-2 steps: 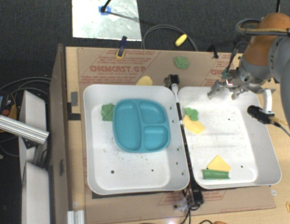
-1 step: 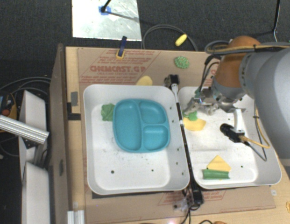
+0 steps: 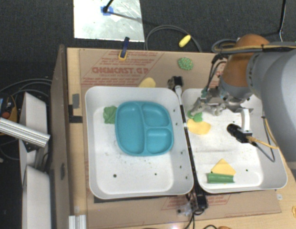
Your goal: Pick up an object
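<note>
Your claw [image 3: 201,106] hovers low in the right bin [image 3: 274,175], far-left corner, over a green piece [image 3: 197,116] beside a yellow one [image 3: 200,127] (grip state: cannot tell). You're at the reach step; next, close and lift.

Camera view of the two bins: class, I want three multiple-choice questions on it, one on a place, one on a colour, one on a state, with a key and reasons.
1. Where does the blue divided plate lie?
A. in the left bin
B. in the right bin
C. on the cardboard behind the bins

2. What colour is the flat bar touching the yellow wedge at the front of the right bin?
A. red
B. green
C. white

3. How does the gripper stand?
A. raised far above the bench
B. down over the left bin
C. down at the back of the right bin

Key: 1 A, the plate fills the left bin's middle. 2 B, the green bar lies along the wedge's near edge. 3 C, it sits low by a green piece and a yellow piece.
</note>
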Robot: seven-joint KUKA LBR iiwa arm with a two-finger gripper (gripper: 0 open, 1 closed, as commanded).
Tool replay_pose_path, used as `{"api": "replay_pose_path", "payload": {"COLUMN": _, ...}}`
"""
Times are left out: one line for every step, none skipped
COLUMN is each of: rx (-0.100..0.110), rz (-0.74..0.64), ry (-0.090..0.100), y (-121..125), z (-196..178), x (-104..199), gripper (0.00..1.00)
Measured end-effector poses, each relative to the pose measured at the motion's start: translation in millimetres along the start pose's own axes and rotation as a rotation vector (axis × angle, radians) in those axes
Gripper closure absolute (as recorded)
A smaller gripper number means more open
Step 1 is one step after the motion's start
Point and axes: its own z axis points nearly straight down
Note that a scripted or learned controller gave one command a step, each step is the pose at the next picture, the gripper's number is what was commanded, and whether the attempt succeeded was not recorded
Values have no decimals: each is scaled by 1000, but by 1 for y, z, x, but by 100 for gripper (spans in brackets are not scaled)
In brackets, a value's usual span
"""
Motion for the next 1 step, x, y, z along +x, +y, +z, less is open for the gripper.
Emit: {"api": "replay_pose_path", "payload": {"rx": 1, "rz": 2, "ry": -1, "y": -6, "z": 1, "x": 0, "gripper": 0}}
